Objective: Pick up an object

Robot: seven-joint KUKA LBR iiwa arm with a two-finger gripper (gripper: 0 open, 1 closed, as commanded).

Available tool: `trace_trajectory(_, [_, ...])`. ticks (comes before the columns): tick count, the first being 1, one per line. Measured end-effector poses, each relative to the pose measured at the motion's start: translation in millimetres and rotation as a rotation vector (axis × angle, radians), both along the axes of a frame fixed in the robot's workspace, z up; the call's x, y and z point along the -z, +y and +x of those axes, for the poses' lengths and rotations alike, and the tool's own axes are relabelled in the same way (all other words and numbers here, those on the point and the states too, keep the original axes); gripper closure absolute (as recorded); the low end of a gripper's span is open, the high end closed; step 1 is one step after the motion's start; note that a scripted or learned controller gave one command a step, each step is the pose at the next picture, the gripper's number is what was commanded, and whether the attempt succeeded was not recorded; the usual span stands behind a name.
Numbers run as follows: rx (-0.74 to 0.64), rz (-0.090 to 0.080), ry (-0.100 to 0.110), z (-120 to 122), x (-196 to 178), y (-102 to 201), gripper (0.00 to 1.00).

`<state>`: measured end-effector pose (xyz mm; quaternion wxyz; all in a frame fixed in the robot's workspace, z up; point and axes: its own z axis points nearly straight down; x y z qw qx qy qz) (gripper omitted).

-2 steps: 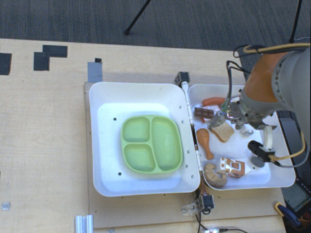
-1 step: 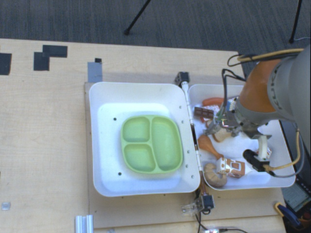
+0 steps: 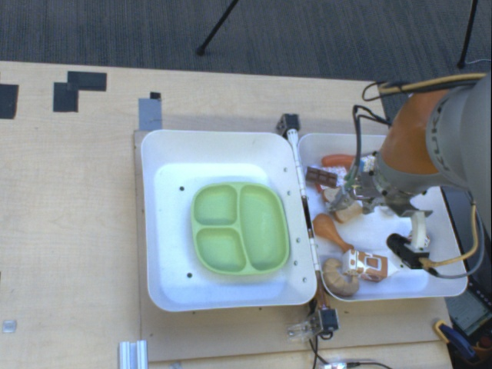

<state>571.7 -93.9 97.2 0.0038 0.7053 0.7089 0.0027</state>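
Dark grey carpet (image 3: 115,14) is running along the top edge beyond the light wooden bench (image 3: 69,229). Thin black stand legs (image 3: 227,14) are crossing it; even lighting.

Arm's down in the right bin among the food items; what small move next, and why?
Probably lift a little and check. The hand sits low in the right bin over crowded items beside the drumstick, and its grip is hidden from the camera view, so a short rise would reveal whether anything comes up.

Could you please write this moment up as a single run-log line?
arm: reaching into right bin | gripper: low among the toy food | nearest: drumstick | left bin: green divided plate | grasp: unconfirmed
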Motion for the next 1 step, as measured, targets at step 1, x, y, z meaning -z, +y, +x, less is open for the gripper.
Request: trace_trajectory(1, [-0.001, 0.002, 0.005, 26.6, -96.9, 42.5, 1.0])
